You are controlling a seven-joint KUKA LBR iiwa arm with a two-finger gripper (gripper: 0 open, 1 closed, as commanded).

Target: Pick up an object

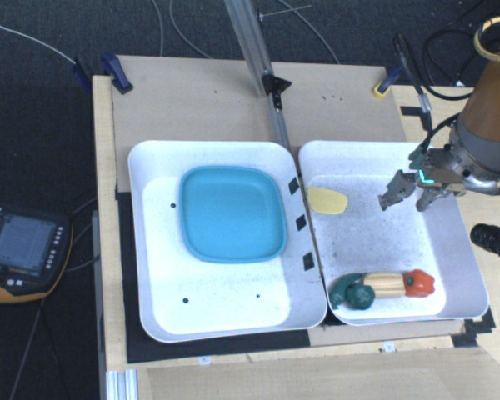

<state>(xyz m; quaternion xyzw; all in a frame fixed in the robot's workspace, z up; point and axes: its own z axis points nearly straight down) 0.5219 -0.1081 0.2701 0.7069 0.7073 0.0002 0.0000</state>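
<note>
Now hand (408,193) over right bin (462,232), seemingly open, empty.

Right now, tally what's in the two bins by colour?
Blue: 1, plate, left bin
Yellow: 1, piece, right bin
Green: 1, toy
Tan: 1, block
Red: 1, toy
Total: 5

My bench is lit evenly and fairly brightly from above, with no hard shadows. The white bins (150,223) wash out a little, with soft glare along their rims. The blue plate (233,213) throws a faint shadow. The dark floor (33,73) stays dim. Everything looks slightly soft and grainy, and my gripper (412,192) is somewhat blurred.
</note>
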